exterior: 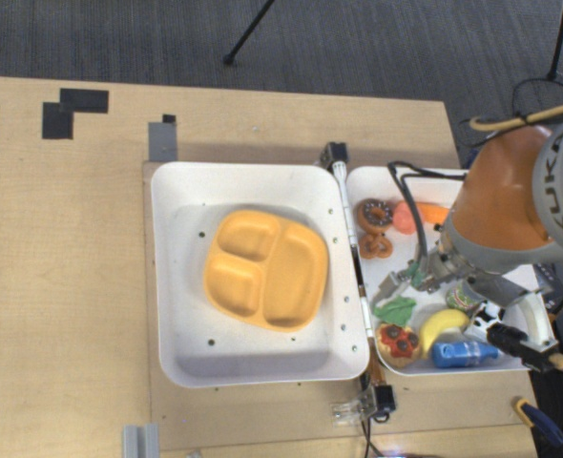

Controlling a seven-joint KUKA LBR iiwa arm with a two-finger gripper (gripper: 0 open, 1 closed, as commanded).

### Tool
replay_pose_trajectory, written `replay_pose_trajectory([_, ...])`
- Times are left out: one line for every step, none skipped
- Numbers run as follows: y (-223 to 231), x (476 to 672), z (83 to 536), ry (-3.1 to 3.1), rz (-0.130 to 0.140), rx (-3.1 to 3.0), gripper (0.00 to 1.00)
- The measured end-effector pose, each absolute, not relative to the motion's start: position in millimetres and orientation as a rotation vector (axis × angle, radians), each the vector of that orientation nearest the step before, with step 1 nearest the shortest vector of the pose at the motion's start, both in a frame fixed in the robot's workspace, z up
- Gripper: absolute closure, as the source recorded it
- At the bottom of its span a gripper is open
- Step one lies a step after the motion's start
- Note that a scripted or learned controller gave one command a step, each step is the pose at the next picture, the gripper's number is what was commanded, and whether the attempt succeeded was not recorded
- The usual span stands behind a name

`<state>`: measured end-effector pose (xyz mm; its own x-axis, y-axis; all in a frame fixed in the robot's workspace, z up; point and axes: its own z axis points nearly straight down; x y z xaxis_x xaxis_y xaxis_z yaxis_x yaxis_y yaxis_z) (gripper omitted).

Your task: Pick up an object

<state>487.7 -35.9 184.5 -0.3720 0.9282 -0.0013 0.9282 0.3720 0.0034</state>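
Blue plastic bottle [464, 353] lies nearest in the right white bin [388, 275], beside a yellow banana [441, 325]; I judge the reach under way; my gripper [432, 273] hovers above, whether parted I cannot tell; next, descend squarely; beyond, a pretzel [374, 246].

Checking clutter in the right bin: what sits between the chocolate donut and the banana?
In the camera view, between the chocolate donut and the banana lie a pretzel and a green leaf-like piece.

Robot lab: KUKA arm [510, 198], bench [62, 284], bins [253, 184].
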Motion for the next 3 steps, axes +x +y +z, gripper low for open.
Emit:
replay_pose_trajectory([-111.6, 519.9, 90.3, 2.666, 0.007, 1.629, 0.00])
replay_pose_trajectory([-185.9, 512.0, 89.8, 2.790, 0.007, 1.407, 0.00])
replay_pose_trajectory([-153.8, 523.5, 89.3, 2.737, 0.004, 1.513, 0.00])
